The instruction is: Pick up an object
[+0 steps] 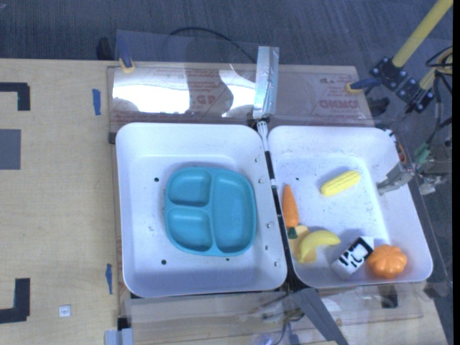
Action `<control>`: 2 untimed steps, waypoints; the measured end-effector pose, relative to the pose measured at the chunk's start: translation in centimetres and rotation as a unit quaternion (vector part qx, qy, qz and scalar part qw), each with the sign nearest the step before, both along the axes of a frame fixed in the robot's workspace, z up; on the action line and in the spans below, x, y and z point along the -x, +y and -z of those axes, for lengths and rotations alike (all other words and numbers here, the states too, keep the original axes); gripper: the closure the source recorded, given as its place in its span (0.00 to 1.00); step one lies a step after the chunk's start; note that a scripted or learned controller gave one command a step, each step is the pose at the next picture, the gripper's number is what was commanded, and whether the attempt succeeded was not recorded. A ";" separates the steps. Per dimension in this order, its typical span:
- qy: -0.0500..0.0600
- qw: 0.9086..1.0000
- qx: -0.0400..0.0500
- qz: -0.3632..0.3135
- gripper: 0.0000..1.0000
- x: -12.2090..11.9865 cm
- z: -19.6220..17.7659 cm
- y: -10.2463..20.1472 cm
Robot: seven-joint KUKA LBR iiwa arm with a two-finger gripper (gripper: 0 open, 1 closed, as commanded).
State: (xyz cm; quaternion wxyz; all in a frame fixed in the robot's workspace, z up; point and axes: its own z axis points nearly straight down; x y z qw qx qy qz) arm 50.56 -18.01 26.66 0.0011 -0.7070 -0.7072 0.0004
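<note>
The right white bin [316,144] holds several toy foods. A yellow corn cob [339,182] lies near its middle. An orange carrot [289,206] lies along its left wall, and just below that a yellow banana [315,243] curves. At the front right, a small black and white object [353,255] touches an orange pumpkin-like fruit [387,261].
The left white bin [136,157] holds a teal divided plate [211,210]. Behind the bins a clear panel [187,92] and a metal post [266,81] stand. A yellow pole [424,27], clamps and cables [420,164] crowd the right bin's far right rim.
</note>
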 end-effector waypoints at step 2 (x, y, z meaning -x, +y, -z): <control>-0.001 0.998 0.000 -0.062 0.00 -10.4 17.8 0.3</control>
